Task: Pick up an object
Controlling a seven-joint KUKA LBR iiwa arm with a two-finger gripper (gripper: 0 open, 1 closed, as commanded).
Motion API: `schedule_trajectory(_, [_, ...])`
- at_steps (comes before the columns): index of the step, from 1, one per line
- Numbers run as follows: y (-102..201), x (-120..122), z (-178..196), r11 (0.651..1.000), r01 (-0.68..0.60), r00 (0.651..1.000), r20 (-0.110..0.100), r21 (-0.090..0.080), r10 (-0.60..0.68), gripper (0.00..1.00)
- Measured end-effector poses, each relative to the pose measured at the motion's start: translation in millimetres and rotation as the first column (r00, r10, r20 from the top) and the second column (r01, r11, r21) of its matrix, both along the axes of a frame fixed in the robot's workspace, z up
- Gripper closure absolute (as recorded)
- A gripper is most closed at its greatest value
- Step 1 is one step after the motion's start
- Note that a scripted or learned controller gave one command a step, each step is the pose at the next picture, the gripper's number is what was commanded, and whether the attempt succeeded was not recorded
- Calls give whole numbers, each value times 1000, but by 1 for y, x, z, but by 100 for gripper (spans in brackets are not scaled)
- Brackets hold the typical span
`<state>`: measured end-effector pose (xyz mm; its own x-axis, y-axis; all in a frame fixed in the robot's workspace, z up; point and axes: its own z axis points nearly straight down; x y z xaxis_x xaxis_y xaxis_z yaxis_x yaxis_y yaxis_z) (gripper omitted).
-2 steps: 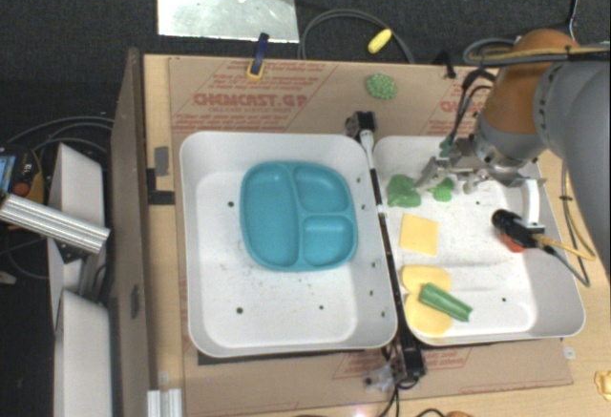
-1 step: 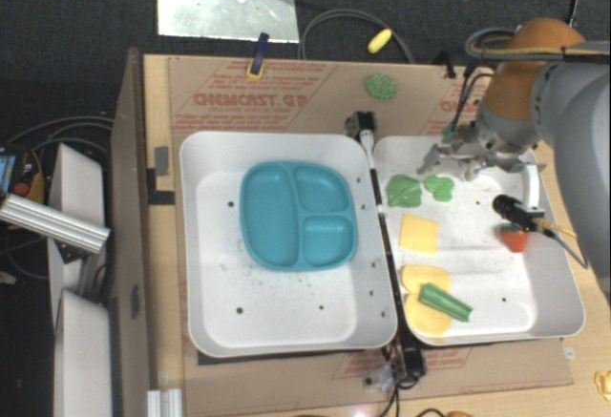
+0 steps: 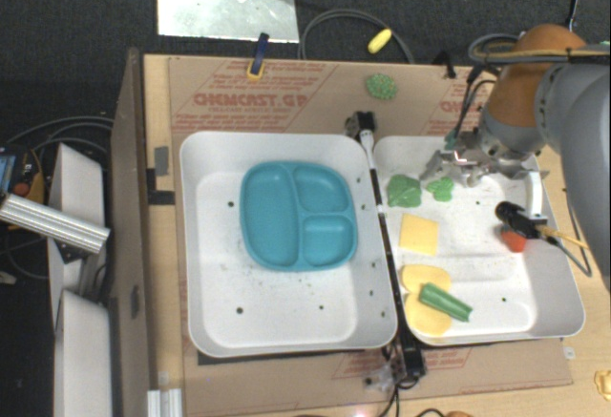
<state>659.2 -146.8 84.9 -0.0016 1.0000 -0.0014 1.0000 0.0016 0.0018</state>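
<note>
My gripper (image 3: 456,169) hangs low over the back of the right bin (image 3: 554,305), its fingers apart and nothing between them. A small green leafy piece (image 3: 440,188) lies just in front of the fingertips, and a larger green leafy piece (image 3: 403,191) lies to its left. Further forward in the same bin are a yellow square slice (image 3: 419,234), a yellow round piece (image 3: 426,296) and a green stick (image 3: 446,302) lying across it. A small red piece (image 3: 516,240) sits at the right.
The left bin (image 3: 215,310) holds a blue divided plate (image 3: 297,216). A green round thing (image 3: 382,86) and a yellow thing (image 3: 379,41) lie on the bench behind the bins. The grey arm (image 3: 573,110) comes in from the right.
</note>
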Motion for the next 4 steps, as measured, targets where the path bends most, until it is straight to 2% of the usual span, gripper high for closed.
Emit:
schedule_trajectory(1, [0,2,12,1000,-1,1000,5,0,2,100])
schedule_trajectory(2, [0,2,12,1000,-2,1000,4,-1,2,0])
schedule_trajectory(3, [4,-47,27,1000,1,1000,-3,1,-1,0])
schedule_trajectory(4, [12,-67,-2,1000,1,1000,-3,2,-1,0])
